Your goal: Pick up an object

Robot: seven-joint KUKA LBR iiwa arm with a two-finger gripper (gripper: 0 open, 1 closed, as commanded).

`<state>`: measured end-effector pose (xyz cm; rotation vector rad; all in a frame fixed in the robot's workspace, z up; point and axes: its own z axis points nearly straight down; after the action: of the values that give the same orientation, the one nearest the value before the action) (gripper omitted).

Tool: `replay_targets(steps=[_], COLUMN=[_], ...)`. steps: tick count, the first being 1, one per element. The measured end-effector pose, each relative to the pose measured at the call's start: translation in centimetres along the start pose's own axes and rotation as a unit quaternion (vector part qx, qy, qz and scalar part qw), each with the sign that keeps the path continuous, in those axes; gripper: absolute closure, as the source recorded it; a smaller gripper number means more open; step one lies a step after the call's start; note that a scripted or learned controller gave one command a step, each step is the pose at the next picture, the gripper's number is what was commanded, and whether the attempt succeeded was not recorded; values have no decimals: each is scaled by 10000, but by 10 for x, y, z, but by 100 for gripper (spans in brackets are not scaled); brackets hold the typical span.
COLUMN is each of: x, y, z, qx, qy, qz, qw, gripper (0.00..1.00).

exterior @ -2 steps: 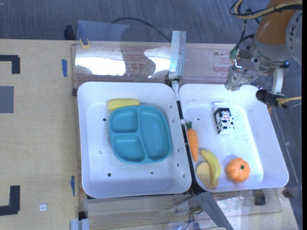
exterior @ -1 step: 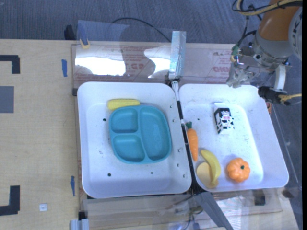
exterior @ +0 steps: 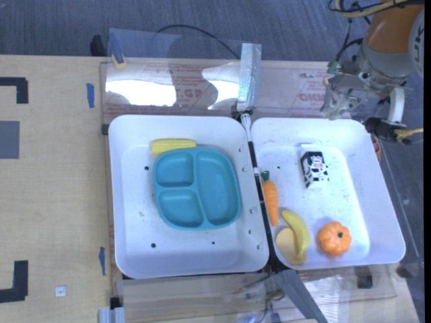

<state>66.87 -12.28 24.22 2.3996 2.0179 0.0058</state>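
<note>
White bins sit side by side on the table (exterior: 47,180). The left bin (exterior: 128,247) holds a blue divided tray (exterior: 196,188) with a yellow corn cob (exterior: 174,145) touching its upper edge. The right bin (exterior: 377,200) holds a black-and-white carton (exterior: 314,167) near centre, an orange carrot (exterior: 270,200) along the left wall, a banana (exterior: 296,229) just below it and a small orange pumpkin (exterior: 335,238) beside the banana. The end effector (exterior: 340,103) hangs above the right bin's far rim, apart from all objects; whether it is open or closed cannot be determined.

Two white bins (exterior: 128,200); one blue plate (exterior: 197,188), corn cob (exterior: 174,145), carrot (exterior: 270,201), banana (exterior: 296,231), pumpkin (exterior: 335,238), milk carton (exterior: 314,168).
</note>
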Motion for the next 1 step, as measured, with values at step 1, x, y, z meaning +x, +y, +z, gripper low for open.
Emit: replay_targets(steps=[1], x=[8], y=[-4], z=[12], qx=[48], qy=[4], qz=[815], qw=[9967], gripper=[100])
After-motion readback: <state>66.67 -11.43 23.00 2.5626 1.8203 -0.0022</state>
